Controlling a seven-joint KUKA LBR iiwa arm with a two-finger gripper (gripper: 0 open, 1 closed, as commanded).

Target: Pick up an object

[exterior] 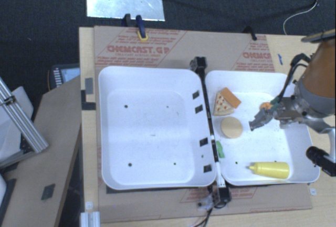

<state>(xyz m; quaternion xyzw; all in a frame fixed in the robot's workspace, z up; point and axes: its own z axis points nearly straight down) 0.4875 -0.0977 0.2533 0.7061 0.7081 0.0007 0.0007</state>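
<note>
Your tool [255, 123] hovered in the right bin [273, 81], just right of the round beige disc [231, 127]; I couldn't tell its state. Descending there, you risked missing the disc.

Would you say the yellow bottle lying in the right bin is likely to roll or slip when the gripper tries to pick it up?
Probably. The yellow bottle lies on its side in the right bin; its rounded body may roll if nudged. It looks like smooth plastic, so perhaps slippery. It seems stiff and likely light.

Two white bins [152, 76] — one pizza slice [226, 101], one round disc [231, 127], one yellow bottle [271, 169].
</note>
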